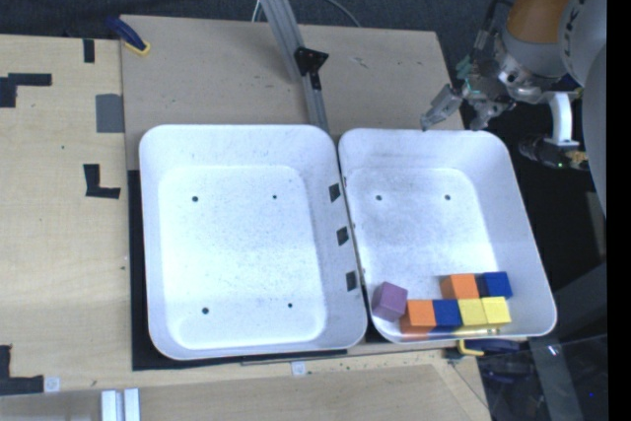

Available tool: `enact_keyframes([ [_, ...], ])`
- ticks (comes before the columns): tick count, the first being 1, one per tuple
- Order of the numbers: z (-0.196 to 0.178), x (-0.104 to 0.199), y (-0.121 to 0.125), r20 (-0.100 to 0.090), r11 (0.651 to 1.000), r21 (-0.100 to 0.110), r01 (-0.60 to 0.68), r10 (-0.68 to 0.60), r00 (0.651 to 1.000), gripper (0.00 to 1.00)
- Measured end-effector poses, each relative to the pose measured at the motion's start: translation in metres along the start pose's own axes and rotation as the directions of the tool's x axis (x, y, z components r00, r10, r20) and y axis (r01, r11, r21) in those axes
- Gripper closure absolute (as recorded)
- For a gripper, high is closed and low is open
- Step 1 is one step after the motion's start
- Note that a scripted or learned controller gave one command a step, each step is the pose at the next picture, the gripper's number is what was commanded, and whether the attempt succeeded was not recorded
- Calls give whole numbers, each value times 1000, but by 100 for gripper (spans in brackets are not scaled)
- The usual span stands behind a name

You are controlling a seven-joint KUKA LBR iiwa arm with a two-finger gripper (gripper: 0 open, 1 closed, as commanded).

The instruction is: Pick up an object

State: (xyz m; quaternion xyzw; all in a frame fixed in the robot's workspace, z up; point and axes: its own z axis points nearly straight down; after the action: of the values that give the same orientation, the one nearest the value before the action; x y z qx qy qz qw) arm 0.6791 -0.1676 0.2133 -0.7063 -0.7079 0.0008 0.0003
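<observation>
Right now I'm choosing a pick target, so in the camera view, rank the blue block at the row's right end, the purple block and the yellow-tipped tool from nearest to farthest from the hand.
The hand hovers past the right bin's far rim.
1. Blue block, near right of the right bin.
2. Purple block, that bin's near left corner.
3. Yellow-tipped tool, far left on the bench.

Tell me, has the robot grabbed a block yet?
Not yet. The gripper hangs above the far rim of the right bin with nothing between its fingers. The blocks, like the purple block, all lie at the bin's near edge. Reaching down, grabbing and lifting one are left.
</observation>
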Motion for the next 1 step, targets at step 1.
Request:
enact_keyframes([
  [1,69,38,1,-2,1000,6,2,-2,1000,0],
])
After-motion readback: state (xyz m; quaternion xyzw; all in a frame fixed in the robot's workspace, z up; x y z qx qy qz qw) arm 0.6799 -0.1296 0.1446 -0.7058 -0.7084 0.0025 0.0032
